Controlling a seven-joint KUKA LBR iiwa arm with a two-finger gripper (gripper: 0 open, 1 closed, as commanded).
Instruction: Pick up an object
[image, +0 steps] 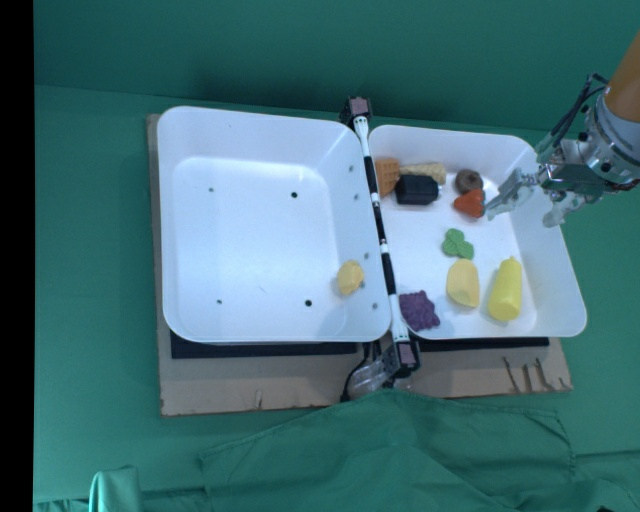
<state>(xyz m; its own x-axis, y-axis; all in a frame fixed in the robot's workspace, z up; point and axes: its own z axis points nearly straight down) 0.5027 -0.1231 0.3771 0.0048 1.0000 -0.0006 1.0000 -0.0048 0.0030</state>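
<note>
The gripper (530, 200) hovers above the right bin (548, 270), fingers apparently spread and empty, poised over the orange toy (469, 205).

No legible text, labels, nos. anywhere.

Even, soft overhead light with a green-blue cast, bright white bins (262, 215) without harsh glare, faint shadows, slightly soft focus throughout
</note>
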